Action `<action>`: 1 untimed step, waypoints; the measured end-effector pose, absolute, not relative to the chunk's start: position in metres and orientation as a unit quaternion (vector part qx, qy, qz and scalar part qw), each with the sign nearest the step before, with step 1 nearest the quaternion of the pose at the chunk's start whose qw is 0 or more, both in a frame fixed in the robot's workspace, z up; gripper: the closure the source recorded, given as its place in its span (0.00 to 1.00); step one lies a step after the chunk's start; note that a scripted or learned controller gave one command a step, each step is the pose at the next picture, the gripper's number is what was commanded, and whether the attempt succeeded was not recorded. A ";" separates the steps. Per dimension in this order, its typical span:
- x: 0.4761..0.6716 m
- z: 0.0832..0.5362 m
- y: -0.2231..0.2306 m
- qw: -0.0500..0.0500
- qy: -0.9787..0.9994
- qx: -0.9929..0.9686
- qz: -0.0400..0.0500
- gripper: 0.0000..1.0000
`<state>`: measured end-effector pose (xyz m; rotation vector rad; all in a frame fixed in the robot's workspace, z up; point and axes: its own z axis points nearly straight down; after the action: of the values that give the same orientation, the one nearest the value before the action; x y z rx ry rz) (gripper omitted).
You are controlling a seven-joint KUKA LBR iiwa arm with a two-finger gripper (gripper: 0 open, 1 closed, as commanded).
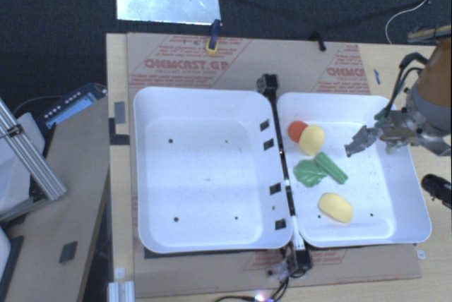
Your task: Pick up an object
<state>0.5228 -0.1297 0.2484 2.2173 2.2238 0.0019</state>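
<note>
Hanging above the right bin (406,219), our gripper (355,142) carries nothing that we can see, and we cannot tell how its jaws stand. Just to its left lie the candidates: a yellow piece (312,140) touching a red one (297,130), a green leafy toy (319,171) below them, and a second yellow piece (335,207) nearer the front rim. They cluster by the divider, likely within easy reach. The left bin (205,166) lies beyond.
</note>
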 end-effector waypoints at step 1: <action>0.522 0.181 -0.047 -0.003 0.711 0.703 0.000 0.00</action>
<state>0.5218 -0.0472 0.1806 2.2126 2.2386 0.0002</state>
